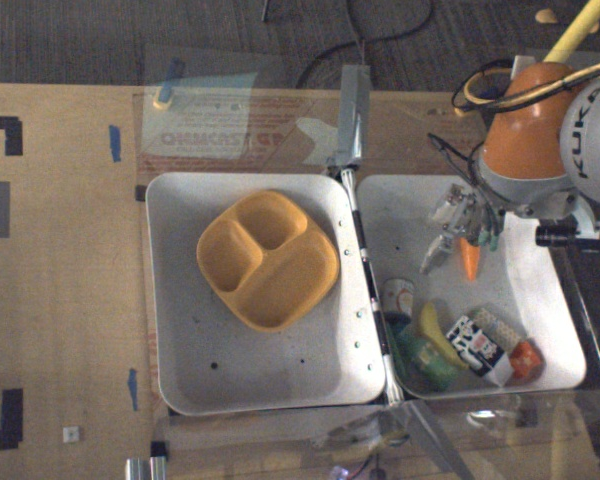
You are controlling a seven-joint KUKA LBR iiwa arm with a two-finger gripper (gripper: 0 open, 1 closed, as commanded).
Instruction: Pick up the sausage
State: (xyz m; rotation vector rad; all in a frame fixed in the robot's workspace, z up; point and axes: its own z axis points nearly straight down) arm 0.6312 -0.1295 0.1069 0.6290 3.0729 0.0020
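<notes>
Down front along the near wall of the right bin [560, 298], a tight heap of small stuff: yellow banana [435, 330] lying slantwise, green lump [427, 360] tucked just under it against the divider side, black-and-white carton [477, 343] touching the banana's right flank; stubby red-orange piece in the near right corner, pressed against the carton, most likely the sausage [525, 358], though too small to call for sure; small pale round thing [398, 294] just beyond the banana, near the divider; further back, out on bare white floor, a bright orange carrot-like piece [470, 258], pointing toward the near side; right beside it, touching or nearly so, the claw [450, 238], hanging low over the far half of that bin, well apart from the corner heap; open or closed, cannot tell from this angle, and nothing clearly seen in its grip; above it the arm [525, 133], orange band bright, reaching in from the right with yellow and black cables looped around it; over in the left bin [180, 348], a yellow-orange divided plate [268, 258], three compartments, sitting a little toward the far side; both bins side by side on the pale wooden worktop [60, 268], scraps of blue tape [114, 144] on its surface; dark cable [380, 18] curling on the carpet beyond.
</notes>
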